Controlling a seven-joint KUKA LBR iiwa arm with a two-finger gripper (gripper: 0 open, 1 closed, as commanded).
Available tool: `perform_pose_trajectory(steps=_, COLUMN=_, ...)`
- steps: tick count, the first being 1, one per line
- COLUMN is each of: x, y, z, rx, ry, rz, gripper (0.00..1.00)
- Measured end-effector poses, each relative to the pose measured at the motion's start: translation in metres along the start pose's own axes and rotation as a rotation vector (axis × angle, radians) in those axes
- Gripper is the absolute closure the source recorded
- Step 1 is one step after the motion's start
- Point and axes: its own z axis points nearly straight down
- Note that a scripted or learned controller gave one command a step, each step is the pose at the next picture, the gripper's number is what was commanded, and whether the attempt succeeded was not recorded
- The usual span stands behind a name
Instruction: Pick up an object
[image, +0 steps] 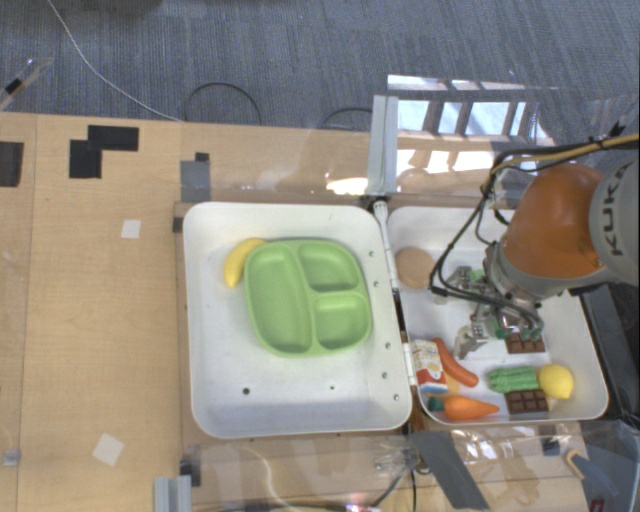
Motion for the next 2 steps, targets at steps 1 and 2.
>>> perform_pose_trajectory(steps=1, x=0.044, y=0.016, z=0.002, rx=-0.004, ry=0.005, rz=-0.112, gripper=0.0)
perform_pose_trajectory(steps=2, x=-0.02, y=0.003, z=0.006, rx=-0.006, ry=0.011, rz=-0.099, gripper=0.0)
